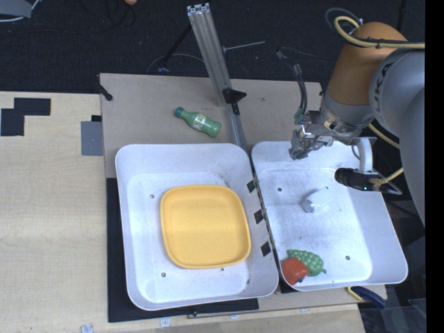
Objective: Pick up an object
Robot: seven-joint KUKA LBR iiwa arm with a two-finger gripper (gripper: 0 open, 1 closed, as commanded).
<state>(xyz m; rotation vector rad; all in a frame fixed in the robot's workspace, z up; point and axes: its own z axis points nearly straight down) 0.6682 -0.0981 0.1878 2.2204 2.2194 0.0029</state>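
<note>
The gripper hangs over the far rim of the right bin, well apart from the red-and-green toy in that bin's near corner.

The right bin's floor lies open around a small grey piece; fruit crowds its near-left corner.

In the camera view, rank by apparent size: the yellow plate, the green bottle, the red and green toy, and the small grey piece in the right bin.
1. Yellow plate, by far the largest.
2. Green bottle and red and green toy: look about alike, so no ranking between them.
3. Small grey piece, the smallest.
</note>
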